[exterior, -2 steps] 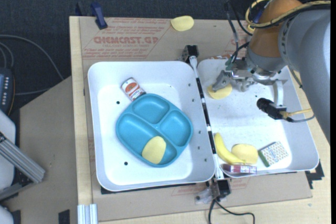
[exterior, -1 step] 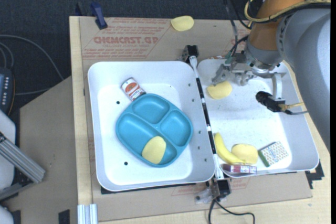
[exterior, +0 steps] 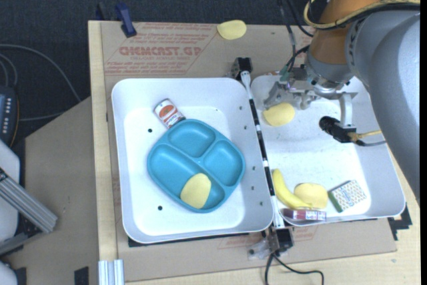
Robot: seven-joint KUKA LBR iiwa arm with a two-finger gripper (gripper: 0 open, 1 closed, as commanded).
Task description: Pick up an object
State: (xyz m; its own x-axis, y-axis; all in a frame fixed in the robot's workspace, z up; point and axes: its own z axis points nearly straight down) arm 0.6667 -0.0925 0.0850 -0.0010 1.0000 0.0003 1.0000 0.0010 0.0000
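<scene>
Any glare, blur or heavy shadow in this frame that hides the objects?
Camera view: even light, soft shadows; the white right bin looks bright but not blown out; blue plate and banana read sharp; the gripper over the yellow object is slightly soft.

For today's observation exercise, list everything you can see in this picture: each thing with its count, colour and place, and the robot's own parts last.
bins: 2, white, side by side on the bench
divided plate: 1, blue, left bin
yellow piece: 1, yellow, in the plate's near compartment
small packet: 1, red and white, left bin, behind the plate
lemon-like object: 1, yellow, right bin, just under the end effector
banana: 1, yellow, right bin, near edge
round yellow object: 1, yellow, beside the banana
patterned packet: 1, green and white, right bin
tube: 1, red and white, right bin's near rim
yellow disc: 1, on the bench behind the bins
arm: 1, grey and orange, right
end effector: 1, above the right bin
</scene>
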